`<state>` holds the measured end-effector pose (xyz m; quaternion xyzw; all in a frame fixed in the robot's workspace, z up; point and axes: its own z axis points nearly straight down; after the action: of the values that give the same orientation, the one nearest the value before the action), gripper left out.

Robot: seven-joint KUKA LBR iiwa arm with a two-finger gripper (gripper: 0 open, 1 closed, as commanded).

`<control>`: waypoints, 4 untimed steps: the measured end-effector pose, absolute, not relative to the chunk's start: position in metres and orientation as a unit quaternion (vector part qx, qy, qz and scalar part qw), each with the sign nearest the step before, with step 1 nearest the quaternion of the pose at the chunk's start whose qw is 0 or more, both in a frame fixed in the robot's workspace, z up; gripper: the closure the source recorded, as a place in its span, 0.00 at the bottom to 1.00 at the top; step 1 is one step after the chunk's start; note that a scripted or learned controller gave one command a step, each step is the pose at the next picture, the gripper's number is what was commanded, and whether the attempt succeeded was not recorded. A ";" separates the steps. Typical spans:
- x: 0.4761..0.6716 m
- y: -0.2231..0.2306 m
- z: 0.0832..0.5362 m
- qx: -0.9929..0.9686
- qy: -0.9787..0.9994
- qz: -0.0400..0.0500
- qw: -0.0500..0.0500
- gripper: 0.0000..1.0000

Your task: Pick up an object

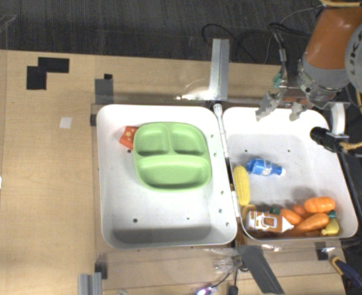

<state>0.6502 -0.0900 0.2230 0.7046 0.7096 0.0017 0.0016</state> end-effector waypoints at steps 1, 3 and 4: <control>0.609 -0.121 0.093 0.696 0.718 0.002 0.002 0.00; 0.577 -0.131 0.207 0.762 0.647 0.002 0.002 0.00; 0.567 -0.132 0.121 0.703 0.711 0.001 0.001 0.00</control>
<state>0.5673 -0.1324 0.1215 0.7034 0.7108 0.0010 0.0010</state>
